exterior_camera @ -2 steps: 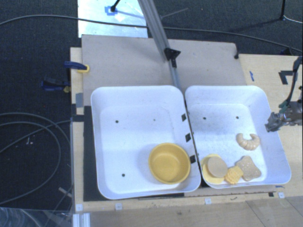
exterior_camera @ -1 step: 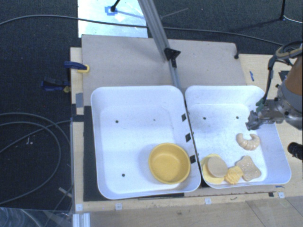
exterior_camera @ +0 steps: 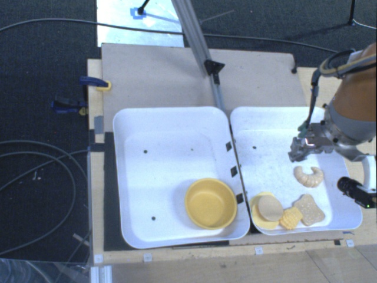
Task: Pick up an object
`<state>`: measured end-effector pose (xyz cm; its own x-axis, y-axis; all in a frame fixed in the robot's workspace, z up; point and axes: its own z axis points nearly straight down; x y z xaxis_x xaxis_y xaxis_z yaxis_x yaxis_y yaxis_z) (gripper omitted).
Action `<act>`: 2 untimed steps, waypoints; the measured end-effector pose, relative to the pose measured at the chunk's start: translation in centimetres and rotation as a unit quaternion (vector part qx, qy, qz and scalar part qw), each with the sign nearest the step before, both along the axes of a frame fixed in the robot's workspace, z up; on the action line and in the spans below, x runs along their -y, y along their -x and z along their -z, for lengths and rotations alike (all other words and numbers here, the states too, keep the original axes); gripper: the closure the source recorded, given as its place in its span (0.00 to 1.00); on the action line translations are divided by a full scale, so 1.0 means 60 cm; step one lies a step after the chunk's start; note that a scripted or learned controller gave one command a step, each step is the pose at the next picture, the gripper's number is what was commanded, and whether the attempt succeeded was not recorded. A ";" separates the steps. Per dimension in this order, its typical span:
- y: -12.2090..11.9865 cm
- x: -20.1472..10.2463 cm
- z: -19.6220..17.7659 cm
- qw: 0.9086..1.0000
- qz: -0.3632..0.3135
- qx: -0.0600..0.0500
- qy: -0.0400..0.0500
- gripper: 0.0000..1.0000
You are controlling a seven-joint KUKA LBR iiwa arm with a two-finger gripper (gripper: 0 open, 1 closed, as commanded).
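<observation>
Gripper [exterior_camera: 301,150] over the right bin [exterior_camera: 259,128].
It is just above the croissant [exterior_camera: 309,176]; I cannot tell its opening.

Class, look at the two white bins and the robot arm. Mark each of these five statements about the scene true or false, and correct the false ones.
1. The round yellow plastic bowl lies in the left white bin. True.
2. The pale curved croissant-shaped toy lies in the left bin. False: it lies in the right white bin.
3. The gripper is above the right bin, close to the croissant-shaped toy. True.
4. The yellow bowl is stacked on the tan bread-slice toy. False: they lie in different bins.
5. The yellow ridged corn-like toy lies between a round tan disc and the bread-slice toy. True.
</observation>
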<state>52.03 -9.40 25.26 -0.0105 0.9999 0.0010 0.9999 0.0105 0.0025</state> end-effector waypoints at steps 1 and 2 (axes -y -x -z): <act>-0.004 -0.086 -0.007 1.000 0.000 0.001 0.000 1.00; -0.027 -0.181 -0.014 1.000 0.000 0.000 0.000 1.00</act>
<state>53.68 1.49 26.10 -0.0107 0.9999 0.0019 0.9999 0.0107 0.0033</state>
